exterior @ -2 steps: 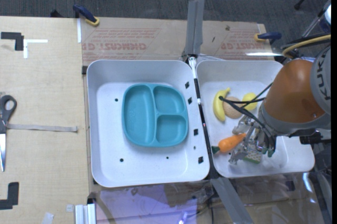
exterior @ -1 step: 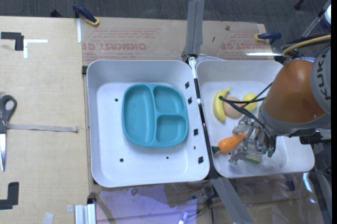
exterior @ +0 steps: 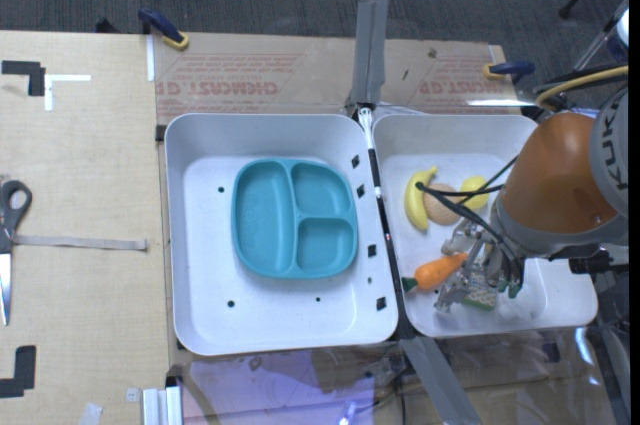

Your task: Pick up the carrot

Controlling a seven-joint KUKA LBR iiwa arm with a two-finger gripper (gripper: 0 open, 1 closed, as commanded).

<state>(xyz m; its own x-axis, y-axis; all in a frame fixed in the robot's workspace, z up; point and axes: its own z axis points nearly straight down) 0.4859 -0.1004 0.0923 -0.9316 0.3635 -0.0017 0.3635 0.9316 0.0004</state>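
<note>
The carrot [exterior: 438, 271] lay in the right bin [exterior: 560, 313], below the banana [exterior: 418, 198]. The gripper [exterior: 470, 281] hung just beside its right end; I could not tell whether it gripped anything.

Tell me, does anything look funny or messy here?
Nothing looks spilled or broken. The carrot, banana and other fruit lie in the right bin by the claw; the blue tray sits slightly askew in the left bin.

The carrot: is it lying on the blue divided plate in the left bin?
No, the carrot lies in the right bin beside the tool, while the blue divided plate sits in the left bin.
</note>
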